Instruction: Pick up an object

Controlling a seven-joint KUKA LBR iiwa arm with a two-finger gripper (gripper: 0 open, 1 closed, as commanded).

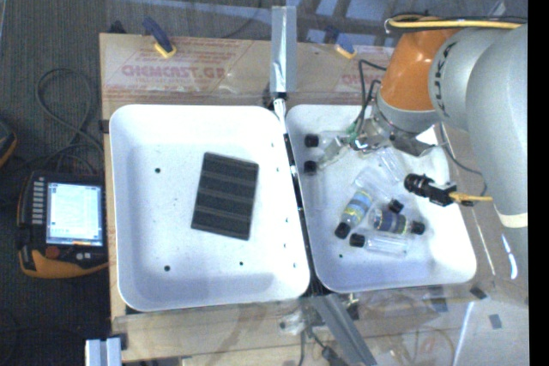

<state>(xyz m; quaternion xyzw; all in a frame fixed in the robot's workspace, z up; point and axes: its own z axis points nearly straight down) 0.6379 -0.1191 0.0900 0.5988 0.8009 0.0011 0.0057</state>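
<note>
Reaching into the right bin (446, 266), the gripper (364, 137) hovers over small bottles (377, 223); its grip is impossible to tell.

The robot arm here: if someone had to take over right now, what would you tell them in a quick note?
Pincer: low over the back of the right bin; I cannot tell from this view whether it grips anything.
Things: several small bottles lie in a loose pile in the right bin, just in front of the pincer. A dark ridged slab lies flat in the left bin.
Done: nothing visibly lifted yet.
Left: grip one object and raise it clear of the bin.
</note>
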